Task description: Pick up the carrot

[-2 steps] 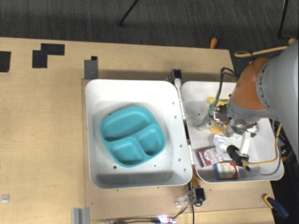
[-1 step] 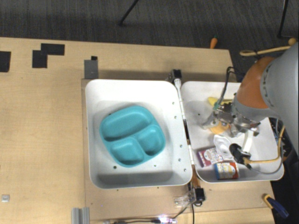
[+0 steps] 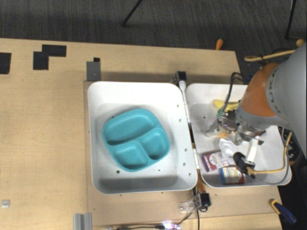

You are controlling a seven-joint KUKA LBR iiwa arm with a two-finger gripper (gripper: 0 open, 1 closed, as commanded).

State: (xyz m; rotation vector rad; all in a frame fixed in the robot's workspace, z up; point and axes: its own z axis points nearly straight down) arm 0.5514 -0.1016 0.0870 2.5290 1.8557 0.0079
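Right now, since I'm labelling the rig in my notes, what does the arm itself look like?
The arm is a thick, rounded grey tube. An orange band wraps it just above the wrist, and below that a darker grey collar leads to a small metallic gripper. No markings are legible.

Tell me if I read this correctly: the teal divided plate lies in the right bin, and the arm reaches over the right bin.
One detail is wrong. The camera view shows the teal divided plate lying in the left bin, not the right one. The rest holds: the arm reaches over the right bin.
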